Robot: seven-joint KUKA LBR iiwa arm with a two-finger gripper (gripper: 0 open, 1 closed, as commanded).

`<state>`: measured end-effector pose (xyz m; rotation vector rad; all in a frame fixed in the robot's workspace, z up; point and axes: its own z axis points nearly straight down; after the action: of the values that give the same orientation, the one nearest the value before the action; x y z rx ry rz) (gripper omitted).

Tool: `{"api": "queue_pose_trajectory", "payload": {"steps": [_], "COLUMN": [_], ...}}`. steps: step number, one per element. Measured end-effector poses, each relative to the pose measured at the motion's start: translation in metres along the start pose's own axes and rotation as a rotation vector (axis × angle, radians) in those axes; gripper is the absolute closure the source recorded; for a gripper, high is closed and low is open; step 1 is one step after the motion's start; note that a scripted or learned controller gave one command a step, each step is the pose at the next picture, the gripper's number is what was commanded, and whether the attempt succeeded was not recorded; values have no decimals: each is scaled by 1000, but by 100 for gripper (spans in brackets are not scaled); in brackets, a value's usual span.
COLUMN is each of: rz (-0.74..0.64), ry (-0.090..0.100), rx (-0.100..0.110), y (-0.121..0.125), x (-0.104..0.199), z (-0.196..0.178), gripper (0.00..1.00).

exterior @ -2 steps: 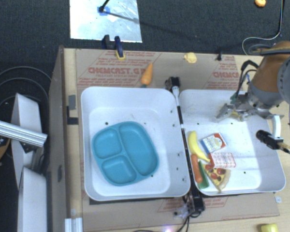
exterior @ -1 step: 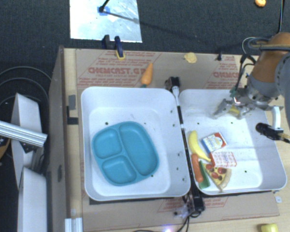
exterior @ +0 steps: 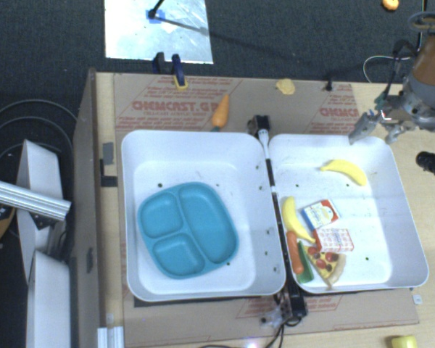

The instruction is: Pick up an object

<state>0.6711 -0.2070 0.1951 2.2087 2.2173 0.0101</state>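
On my far left, the left bin [exterior: 134, 194] holds a blue divided plate [exterior: 187, 228] lying flat near its middle, and an orange carrot [exterior: 220, 112] rests on the cardboard beyond that bin, at about one o'clock from the plate. In the right bin [exterior: 399, 216], a cluster sits along the near-left side: a yellow banana [exterior: 296, 220], a small carton [exterior: 320, 213] just beside it, a red-patterned packet [exterior: 336, 239] touching the carton's near edge, and a pizza slice [exterior: 328, 264] at six o'clock from the carton. A second banana [exterior: 345, 170] lies apart, toward the bin's far edge. My gripper [exterior: 378, 127] hangs at two o'clock from that banana, over the bin's far-right corner, my wrist slanting in from the right. My fingers are spread apart and grasp nothing.
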Motion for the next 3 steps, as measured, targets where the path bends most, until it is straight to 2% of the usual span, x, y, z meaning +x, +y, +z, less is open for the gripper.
{"api": "queue_pose_trajectory", "payload": {"steps": [1,2,3], "rz": [0,-3,-4], "ry": [5,1,0], "rx": [17,6,7], "y": [-5,-2,-2], "x": [2,1,1], "z": [104,86,86], "gripper": [0,100,0]}}
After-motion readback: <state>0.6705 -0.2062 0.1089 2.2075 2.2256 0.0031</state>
